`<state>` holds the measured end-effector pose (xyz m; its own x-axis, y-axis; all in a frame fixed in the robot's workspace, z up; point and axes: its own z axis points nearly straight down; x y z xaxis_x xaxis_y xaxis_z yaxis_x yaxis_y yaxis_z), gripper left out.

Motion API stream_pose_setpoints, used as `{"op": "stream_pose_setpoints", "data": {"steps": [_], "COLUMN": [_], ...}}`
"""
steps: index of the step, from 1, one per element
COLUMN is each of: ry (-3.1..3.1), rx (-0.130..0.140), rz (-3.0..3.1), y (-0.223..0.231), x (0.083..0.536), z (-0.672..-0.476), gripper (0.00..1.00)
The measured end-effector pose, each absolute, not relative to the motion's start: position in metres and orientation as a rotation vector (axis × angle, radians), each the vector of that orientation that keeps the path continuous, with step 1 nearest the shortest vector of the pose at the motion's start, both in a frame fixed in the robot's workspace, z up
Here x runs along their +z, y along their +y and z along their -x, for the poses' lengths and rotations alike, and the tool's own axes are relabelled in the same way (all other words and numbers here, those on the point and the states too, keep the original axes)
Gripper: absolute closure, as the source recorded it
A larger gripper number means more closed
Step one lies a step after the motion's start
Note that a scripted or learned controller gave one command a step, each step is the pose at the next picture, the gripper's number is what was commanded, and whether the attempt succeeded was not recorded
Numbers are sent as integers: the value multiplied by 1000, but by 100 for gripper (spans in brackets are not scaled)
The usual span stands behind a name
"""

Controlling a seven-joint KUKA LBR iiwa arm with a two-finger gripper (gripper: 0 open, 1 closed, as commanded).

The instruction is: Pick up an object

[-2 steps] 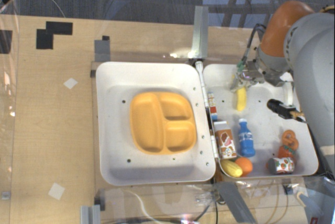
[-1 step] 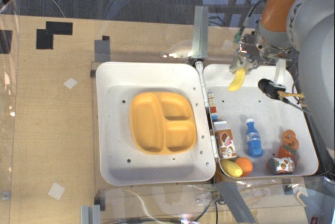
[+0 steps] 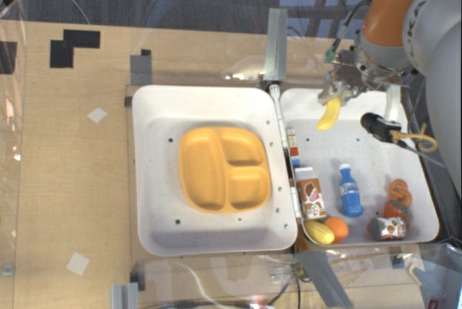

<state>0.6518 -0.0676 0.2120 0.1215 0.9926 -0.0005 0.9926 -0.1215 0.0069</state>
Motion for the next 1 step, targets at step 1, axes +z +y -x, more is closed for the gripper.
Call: {"op": "stream_pose_setpoints", "data": {"steps": [1], "ry": [1569], "rx": [3], "rz": [-2720], "y": [-59], "x": [185], "z": [-655], "gripper": [100]}}
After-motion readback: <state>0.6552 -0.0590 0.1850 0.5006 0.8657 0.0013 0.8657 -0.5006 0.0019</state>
